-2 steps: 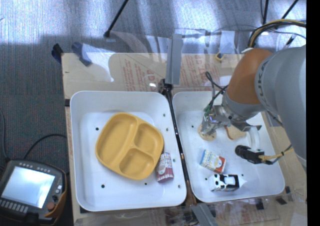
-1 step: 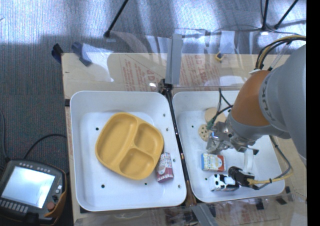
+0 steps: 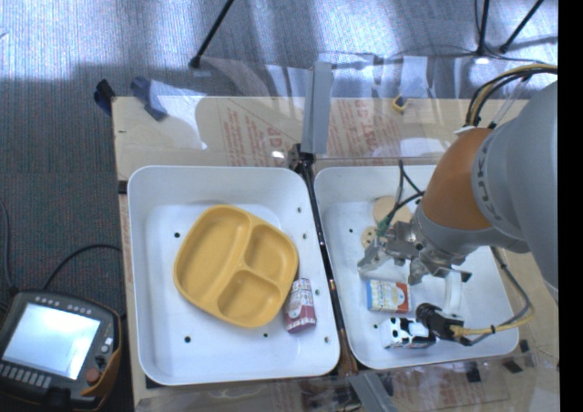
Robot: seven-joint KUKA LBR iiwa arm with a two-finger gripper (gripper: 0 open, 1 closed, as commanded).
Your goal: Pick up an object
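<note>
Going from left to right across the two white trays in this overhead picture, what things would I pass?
Yellow divided plate → small red can beside its right edge → blue-and-white carton in the right-hand bin. The black-and-white toy lies just below the carton, so its place in the order is unclear.

2 white bins sit side by side. the left bin (image 3: 146,219) holds a yellow divided plate (image 3: 235,264) with a small can (image 3: 300,303) touching its right edge. over the right bin (image 3: 351,191) the gripper (image 3: 407,266) hangs above a small carton (image 3: 387,294), beside a black-and-white toy (image 3: 406,333).
</note>
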